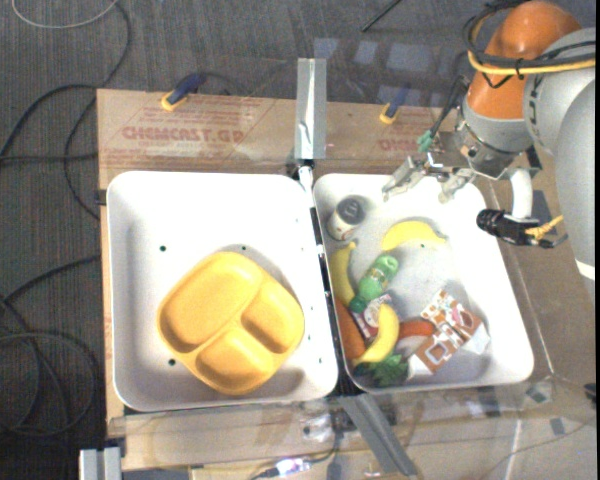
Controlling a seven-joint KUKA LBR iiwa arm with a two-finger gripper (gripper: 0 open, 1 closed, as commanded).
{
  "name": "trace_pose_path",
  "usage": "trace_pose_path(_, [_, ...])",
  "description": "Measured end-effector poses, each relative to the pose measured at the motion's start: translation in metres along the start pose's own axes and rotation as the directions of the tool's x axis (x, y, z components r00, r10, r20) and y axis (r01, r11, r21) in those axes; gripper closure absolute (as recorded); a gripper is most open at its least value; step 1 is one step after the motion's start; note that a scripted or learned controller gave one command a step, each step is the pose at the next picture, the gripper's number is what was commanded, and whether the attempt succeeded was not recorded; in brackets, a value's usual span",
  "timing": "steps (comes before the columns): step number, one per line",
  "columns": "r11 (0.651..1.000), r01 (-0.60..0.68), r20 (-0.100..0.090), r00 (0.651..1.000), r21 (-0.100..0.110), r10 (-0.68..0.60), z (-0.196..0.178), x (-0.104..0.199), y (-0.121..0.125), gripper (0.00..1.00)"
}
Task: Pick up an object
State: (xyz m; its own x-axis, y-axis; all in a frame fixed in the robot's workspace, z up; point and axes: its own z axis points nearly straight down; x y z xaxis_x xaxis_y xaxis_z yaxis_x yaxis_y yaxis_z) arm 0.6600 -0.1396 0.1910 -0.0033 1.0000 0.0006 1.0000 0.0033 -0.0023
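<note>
Camera view: slanted look down on counter [210,118] with two white bins.
Pincer [427,173]: fingers spread, pinching nothing, above far edge of right bin [515,358].
Candidates: grey ball [420,273] just below pincer; green bottle [377,278] and banana [382,333] beyond it, crowded.
Yellow tray [232,320]: well off, in left bin [130,268].
Advice: best to drop straight onto one exposed item, straddle it, then close.

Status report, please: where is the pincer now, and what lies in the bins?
Pincer open, holding nothing, above far edge of right bin. Banana, green bottle and other items piled there, untouched. Yellow tray in left bin.
</note>
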Motion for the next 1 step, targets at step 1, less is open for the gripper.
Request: trace_pose_path(1, [0.989,0.15,0.004,0.989,-0.002,-0.15,0.0966,-0.0346,0.0079,0.0])
